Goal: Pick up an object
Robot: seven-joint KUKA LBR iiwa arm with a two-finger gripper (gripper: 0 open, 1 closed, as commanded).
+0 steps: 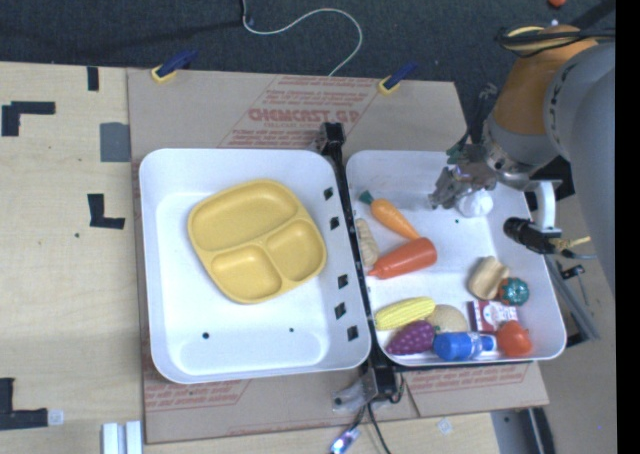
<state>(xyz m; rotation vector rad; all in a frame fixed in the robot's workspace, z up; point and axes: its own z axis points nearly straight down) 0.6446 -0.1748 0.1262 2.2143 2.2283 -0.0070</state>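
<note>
My gripper [458, 190] hangs low over the back right part of the right bin [420, 170], right next to a small white object [477, 204]. Whether that object is between the fingers cannot be made out. Left of the gripper lie a small orange carrot [392, 218] and a larger red-orange carrot [404, 257]. Toward the front of the bin sit a yellow corn cob [403, 312], purple grapes [411, 338], a blue bottle [460, 346], a red tomato [515, 339], a bread roll [486, 276] and a teal ball [515, 292].
The left bin [170, 272] holds a yellow divided plate [257, 239]. A black divider with clips [345, 252] runs between the bins. The arm's grey body and orange band [545, 92] fill the upper right. A white cable [300, 22] loops behind the bins.
</note>
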